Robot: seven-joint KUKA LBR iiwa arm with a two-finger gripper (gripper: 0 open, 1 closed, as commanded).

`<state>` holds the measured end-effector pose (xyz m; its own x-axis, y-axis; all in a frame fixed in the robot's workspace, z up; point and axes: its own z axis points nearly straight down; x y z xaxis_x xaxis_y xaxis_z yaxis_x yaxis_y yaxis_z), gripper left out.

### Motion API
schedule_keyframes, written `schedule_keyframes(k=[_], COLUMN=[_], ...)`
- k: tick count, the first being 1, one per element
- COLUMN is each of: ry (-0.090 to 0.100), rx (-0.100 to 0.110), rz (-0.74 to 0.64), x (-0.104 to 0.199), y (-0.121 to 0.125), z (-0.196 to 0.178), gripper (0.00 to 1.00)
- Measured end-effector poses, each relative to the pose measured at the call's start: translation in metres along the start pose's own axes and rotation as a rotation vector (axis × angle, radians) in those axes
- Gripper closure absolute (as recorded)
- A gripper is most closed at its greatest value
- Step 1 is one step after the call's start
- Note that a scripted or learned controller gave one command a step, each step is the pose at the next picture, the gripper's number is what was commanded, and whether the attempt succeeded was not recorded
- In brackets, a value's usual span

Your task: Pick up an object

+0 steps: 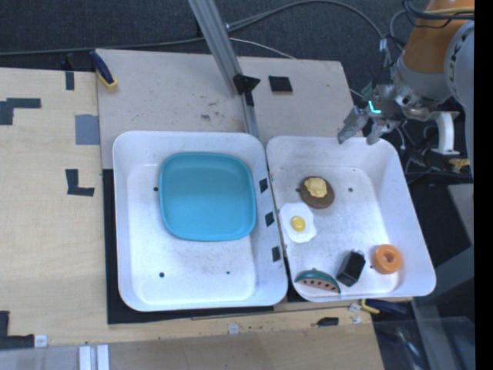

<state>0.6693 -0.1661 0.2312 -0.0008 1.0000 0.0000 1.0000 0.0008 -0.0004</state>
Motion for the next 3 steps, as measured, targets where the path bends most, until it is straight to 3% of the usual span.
schedule_keyframes(k=[1, 3], ry=[0.0, 0.001], rx=[0.0, 0.005], rz=[0.0, 0.0], x=[0.0, 0.016], y=[0.0, -0.011], z=[0.0, 0.104], gripper=[0.0, 0.0])
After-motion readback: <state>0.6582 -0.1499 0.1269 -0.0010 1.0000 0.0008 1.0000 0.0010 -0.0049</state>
